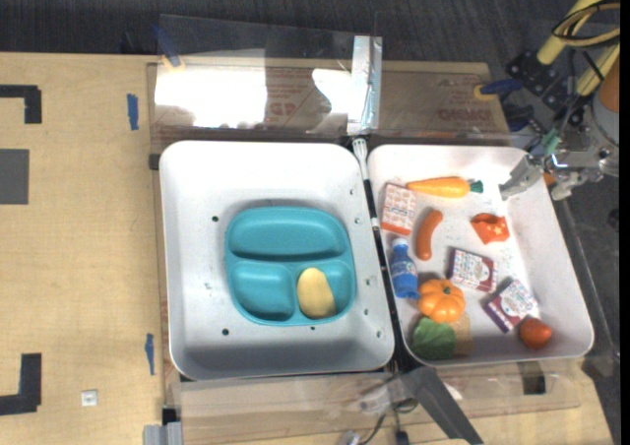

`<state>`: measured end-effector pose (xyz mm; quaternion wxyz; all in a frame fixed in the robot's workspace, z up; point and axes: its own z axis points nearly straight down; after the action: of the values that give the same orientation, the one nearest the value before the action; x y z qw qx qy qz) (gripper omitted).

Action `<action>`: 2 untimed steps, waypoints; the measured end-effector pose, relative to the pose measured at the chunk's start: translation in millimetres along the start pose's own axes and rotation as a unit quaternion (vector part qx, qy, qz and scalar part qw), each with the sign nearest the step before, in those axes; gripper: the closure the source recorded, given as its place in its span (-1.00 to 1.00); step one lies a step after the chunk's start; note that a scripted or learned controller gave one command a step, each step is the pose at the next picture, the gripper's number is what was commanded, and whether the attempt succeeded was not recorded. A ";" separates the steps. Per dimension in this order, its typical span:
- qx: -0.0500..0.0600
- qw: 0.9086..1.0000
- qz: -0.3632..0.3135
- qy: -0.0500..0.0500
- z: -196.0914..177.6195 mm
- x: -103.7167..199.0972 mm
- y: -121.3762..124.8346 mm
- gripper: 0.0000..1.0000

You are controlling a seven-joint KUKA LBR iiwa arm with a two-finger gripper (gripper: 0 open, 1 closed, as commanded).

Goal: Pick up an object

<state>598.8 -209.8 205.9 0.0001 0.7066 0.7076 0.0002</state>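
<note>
Nearest the camera, along the front of the right bin (pixel 576 335), a green toy vegetable (pixel 433 336), a small orange pumpkin (pixel 442 300) and a red tomato (pixel 535 333) are sitting, with two little printed cartons (pixel 509 303) lying between them. In the left bin (pixel 187 236) a teal divided tray (pixel 285 261) is carrying a yellow potato-like piece (pixel 315 292) in its front right compartment.

Further back in the right bin, a blue bottle (pixel 404 271) is lying against the divider, a brown sausage (pixel 427 233) is resting at a slant beside a printed packet (pixel 398 209), and a red-orange pepper piece (pixel 490 227) is lying apart from them. Farthest in, a toy carrot (pixel 440 187) is lying flat near the back wall, with open floor around it.

The hand (pixel 519 182) is hanging over the right bin's back right corner, just right of the carrot; whether its fingers are apart or together is too blurred to tell, and nothing is showing between them.

The carrot looks like the likeliest pick: probably light, stiff hollow plastic, smooth and apt to roll or slip. Taking it across its thick middle, fingers crosswise to its length, seems safest.
</note>
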 end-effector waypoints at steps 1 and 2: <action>0.003 1.000 0.013 0.001 85.7 28.3 -23.2 -1.00; -0.001 0.998 -0.063 0.000 114.6 9.4 49.3 -1.00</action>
<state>648.2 -200.3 91.3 0.0013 0.6608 0.7505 0.0007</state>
